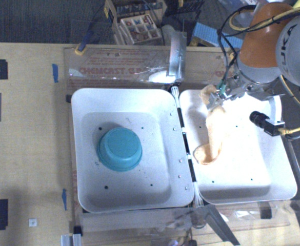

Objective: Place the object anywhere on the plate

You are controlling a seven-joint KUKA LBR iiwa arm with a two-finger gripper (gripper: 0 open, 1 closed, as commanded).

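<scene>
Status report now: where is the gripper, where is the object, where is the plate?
Gripper over right bin's far left corner. Pale tan object stretches below it in that bin; grip unclear. Blue plate in left bin, nothing on it.

Plate in left bin, object in right bin, bins side by side

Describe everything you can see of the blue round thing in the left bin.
The blue round thing is a teal dish with a matte, plastic look. It seems to lie upside down, flat base upward, wider rim below. It rests alone on the floor of the left bin, slightly left of centre, apart from the walls. Nothing else touches it.
</scene>
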